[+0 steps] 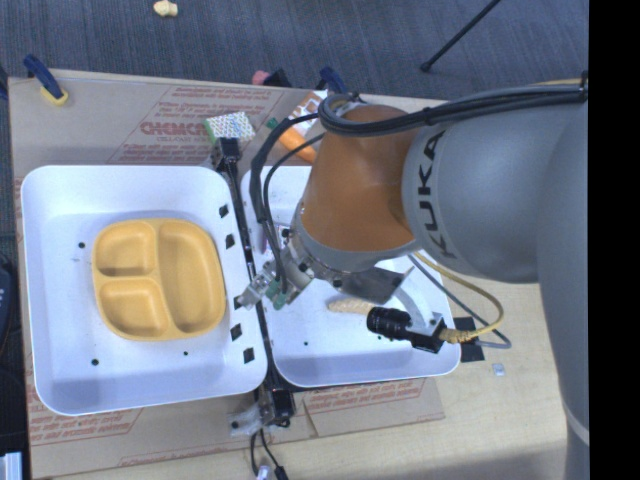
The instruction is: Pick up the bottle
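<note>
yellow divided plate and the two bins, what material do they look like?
Yellow plate: probably molded plastic, matte with a soft sheen; one solid color, rounded compartment ridges. Left bin and right bin: likely thin formed plastic, smooth and glossy white with rounded corners. Coated metal can't be excluded.

Light even, fairly bright, from overhead. White bins (130, 378) near washed out, little surface detail on their floors. Soft sheen on my orange band (355, 183) and grey arm (500, 198); no hard glare. My arm throws soft shadow onto right bin beneath it. Yellow tray (158, 276) shaded gently in its hollows. Picture low in resolution, slightly soft all over; carpet (300, 18) grainy. Small parts under my wrist smeared, hard to read.
</note>
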You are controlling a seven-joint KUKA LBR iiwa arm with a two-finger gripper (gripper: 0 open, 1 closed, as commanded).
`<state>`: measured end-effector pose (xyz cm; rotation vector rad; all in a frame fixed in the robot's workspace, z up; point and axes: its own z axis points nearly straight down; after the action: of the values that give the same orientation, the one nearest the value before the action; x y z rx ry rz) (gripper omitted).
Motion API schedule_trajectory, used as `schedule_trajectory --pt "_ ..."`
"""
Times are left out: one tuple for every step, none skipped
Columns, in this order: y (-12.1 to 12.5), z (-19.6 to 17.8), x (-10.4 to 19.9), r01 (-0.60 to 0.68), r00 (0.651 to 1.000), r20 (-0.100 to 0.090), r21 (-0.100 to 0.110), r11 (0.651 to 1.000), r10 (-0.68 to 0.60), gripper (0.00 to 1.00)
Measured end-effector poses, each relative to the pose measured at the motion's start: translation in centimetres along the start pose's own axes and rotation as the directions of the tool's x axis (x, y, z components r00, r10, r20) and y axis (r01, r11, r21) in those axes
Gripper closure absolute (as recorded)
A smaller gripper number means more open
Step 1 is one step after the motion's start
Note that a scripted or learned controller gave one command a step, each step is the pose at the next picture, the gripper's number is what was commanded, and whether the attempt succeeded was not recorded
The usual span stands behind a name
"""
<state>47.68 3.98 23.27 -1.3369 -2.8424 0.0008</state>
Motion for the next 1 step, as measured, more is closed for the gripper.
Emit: schedule_trajectory --pt "1.79 -1.85 2.24 0.076 0.997 0.0 0.0 0.997 -0.076 1.0"
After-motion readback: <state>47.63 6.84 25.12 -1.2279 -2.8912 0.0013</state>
